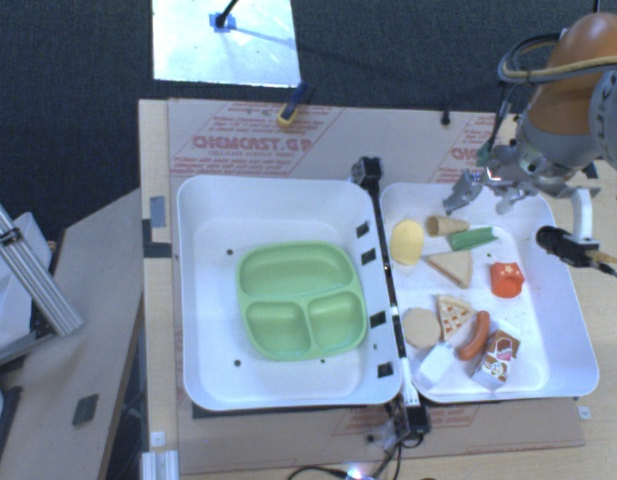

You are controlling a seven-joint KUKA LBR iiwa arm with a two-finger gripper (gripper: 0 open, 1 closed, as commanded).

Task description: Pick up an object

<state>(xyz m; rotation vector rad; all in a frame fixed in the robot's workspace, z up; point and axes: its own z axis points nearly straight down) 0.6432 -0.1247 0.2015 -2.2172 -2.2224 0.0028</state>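
The arm (578, 78) reaches in from the right and holds the gripper (485, 190) above the far edge of the right bin (573, 343). Its two fingers are spread apart, with nothing between them. Toy food lies in the right bin:

- a yellow piece (408, 241) at the left
- a green stick (472, 237) just near of the gripper
- a sandwich wedge (450, 267)
- an orange piece (506, 279)
- a pizza slice (453, 317)
- a sausage (473, 335)
- a small carton (497, 358)

The left bin (213, 223) contains a green divided plate (300, 299).
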